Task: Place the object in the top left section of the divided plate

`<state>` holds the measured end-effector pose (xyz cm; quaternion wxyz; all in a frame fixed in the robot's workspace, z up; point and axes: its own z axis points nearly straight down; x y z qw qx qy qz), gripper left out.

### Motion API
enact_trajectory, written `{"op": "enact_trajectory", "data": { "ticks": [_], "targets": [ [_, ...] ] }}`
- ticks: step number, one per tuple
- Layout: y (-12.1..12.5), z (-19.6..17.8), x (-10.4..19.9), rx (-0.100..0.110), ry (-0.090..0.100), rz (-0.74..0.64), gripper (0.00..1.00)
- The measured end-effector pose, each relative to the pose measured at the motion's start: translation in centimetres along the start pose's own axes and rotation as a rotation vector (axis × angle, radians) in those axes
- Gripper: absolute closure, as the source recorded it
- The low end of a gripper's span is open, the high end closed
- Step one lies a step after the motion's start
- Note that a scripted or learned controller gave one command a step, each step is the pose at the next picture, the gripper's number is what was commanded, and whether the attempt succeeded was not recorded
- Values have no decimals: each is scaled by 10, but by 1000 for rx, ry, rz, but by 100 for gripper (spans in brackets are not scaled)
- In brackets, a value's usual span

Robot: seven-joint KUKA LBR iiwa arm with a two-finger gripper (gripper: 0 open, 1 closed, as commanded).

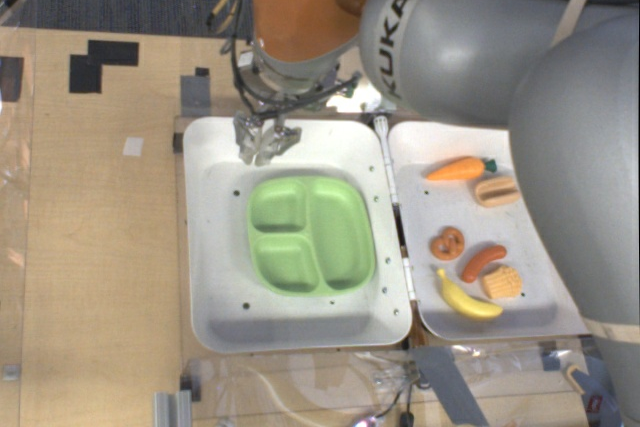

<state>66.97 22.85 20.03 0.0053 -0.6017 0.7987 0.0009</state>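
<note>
A green divided plate (311, 235) lies in the middle of the left bin (215, 245); its top left section (279, 206) holds nothing. My gripper (264, 143) hangs over the back of the left bin, just beyond the plate's far edge, under the orange wrist band. I see nothing between its fingers. The right bin (535, 315) holds the toy foods: a carrot (455, 170), a hot dog bun (497, 190), a pretzel (447, 242), a sausage (484, 261), a waffle-like piece (503, 283) and a banana (466, 298).
The big grey arm covers the upper right of the view and the right bin's far side. A raised divider (392, 205) separates the two bins. Light wooden bench with black marks (100, 63) lies to the left.
</note>
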Motion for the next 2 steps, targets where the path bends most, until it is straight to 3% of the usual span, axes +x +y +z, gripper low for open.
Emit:
{"op": "enact_trajectory", "data": {
  "ticks": [2],
  "targets": [
    [1,-10,-2,2,0,-341,100]
  ]
}}
